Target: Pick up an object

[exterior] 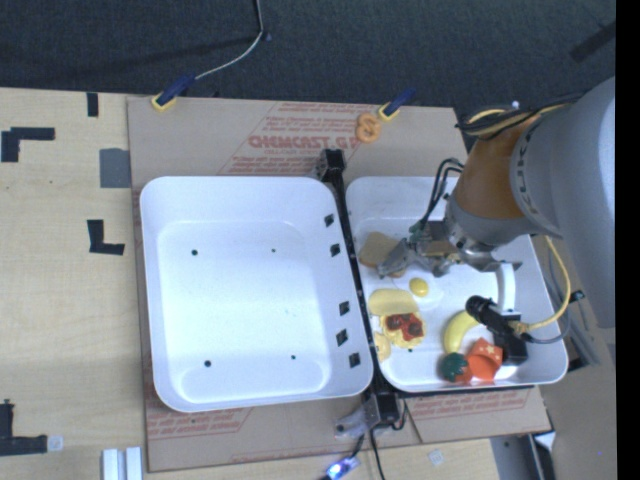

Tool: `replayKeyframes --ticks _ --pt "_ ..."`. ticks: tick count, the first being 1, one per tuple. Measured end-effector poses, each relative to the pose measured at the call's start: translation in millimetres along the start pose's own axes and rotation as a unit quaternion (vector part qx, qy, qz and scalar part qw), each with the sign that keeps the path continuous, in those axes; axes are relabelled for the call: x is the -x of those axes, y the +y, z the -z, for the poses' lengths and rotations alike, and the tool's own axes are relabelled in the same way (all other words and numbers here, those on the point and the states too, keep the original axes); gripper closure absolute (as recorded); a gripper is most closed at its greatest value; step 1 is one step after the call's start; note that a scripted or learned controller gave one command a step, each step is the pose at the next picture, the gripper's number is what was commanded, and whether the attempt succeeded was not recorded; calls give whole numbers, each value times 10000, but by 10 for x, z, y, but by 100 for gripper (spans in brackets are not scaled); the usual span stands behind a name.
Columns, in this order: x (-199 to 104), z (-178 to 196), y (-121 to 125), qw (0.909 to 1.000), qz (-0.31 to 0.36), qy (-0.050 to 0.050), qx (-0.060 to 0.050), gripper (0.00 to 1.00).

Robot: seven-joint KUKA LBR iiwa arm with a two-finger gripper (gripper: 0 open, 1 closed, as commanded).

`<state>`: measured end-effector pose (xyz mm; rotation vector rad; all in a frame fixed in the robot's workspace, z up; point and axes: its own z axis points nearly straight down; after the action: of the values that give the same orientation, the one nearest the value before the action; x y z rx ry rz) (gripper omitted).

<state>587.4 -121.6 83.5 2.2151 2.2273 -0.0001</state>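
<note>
A flat, tan, roughly rounded piece with a matte surface (372,248) lies near the left wall of the right shallow white plastic bin (392,200), in its upper half. The two-finger gripper (400,261) sits low just beside this piece, at its right edge; whether it is released, clenched or grasping anything cannot be told from this slant.

Seven loose things can be counted in this bin, one of each. Below the tan piece:
- a small glossy yellow ball (418,288)
- a pale yellow soft-edged slab (388,299) just left of the ball
- a lumpy red and brown piece on a yellowish base (403,325) below the slab

Toward the bin's lower right corner:
- a smooth curved yellow banana (457,330)
- a shiny red-orange chunk (484,359)
- a dark green rounded piece (455,368), touching the chunk on its left

The grey arm with its orange band (495,173) reaches in from the right over the bin's far corner.

The left shallow white plastic bin (240,298) has rounded corners and a smooth floor marked by four small dark dots. A row of black clips (343,313) runs along the seam between the two bins. Both bins rest on a brown cardboard sheet with red print (290,143), pinned at its top edge by two blue and yellow clamps (172,91). An orange ring-shaped piece (368,126) lies on the sheet.
</note>
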Motion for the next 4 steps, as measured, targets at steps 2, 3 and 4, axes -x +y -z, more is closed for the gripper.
replayKeyframes --ticks 2,3,4 --pt "-104 11 652 10000 11 5 16 0" --pt "-105 3 804 10000 -13 -6 -27 0" --pt "-49 19 44 10000 -34 -4 -13 0"
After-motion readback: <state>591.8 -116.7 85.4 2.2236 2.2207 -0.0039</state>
